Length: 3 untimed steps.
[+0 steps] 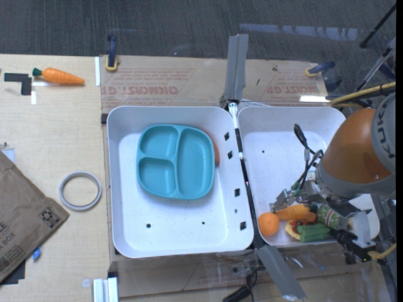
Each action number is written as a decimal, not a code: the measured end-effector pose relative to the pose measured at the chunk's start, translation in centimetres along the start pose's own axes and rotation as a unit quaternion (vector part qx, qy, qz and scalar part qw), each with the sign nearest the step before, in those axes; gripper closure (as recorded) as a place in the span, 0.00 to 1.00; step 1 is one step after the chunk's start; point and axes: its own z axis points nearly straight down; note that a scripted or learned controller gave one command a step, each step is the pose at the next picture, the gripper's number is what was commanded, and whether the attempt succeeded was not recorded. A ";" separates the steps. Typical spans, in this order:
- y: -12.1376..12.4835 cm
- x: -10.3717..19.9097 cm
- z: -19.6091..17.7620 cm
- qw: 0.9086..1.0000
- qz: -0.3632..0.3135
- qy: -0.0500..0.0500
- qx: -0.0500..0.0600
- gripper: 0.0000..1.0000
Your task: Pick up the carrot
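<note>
Dark grey carpet (pixel 189 11) runs across the far side of the room. Nearer, a pale wooden bench (pixel 53 143) takes up the left, with brown cardboard (pixel 170 80) laid flat behind the two white bins (pixel 119 187). A grey upright post (pixel 237 65) stands between them. The light is even, throwing only soft shadows.
</note>
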 end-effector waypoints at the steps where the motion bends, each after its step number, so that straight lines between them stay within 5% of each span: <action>1: 0.0 0.1 0.0 0.998 -0.061 0.000 0.000 0.00; 2: 0.0 0.1 0.0 0.993 -0.115 0.000 0.000 0.00; 3: -0.8 -8.1 -0.1 0.977 -0.215 -0.001 -0.001 0.00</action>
